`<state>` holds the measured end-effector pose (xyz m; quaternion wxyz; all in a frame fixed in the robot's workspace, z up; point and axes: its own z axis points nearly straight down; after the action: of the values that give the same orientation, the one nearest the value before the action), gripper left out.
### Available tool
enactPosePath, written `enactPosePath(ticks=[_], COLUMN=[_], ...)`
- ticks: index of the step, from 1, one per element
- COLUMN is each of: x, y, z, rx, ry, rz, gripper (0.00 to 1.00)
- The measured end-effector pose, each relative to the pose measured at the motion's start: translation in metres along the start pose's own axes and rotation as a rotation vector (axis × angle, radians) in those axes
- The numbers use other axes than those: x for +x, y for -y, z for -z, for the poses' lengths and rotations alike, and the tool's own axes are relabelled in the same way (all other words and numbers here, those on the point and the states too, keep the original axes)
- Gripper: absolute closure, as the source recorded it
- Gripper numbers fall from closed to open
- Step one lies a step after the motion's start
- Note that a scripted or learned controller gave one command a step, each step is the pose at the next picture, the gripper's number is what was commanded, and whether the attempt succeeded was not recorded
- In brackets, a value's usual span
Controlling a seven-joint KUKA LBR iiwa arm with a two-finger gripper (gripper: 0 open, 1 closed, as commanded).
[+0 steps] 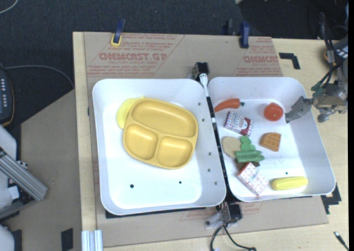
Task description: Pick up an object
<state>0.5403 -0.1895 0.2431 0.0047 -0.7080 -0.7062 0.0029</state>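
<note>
I see the corn cob (287,183) lowest, well below the tomato (273,112); my claw (301,109) (spread apart, gripping nothing) hangs just right of that tomato.

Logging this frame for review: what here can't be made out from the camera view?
- Gripper: cut off by the right edge; too small to tell its state.
- Yellow item under the yellow divided tray: mostly covered, identity unclear.
- Beige piece: partly hidden by the green toy.
- Print on the two small cartons: too small to read.
</note>
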Motion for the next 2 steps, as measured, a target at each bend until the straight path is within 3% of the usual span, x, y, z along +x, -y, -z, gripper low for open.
enactPosePath(ticks=[1, 2], x=[0.0, -0.004], y=[-0.002, 0.004], z=[0.006, -0.055], rx=[-0.011, -0.004], ry=[0.003, 0.0], rz=[0.003, 0.002], gripper=[0.0, 0.0])
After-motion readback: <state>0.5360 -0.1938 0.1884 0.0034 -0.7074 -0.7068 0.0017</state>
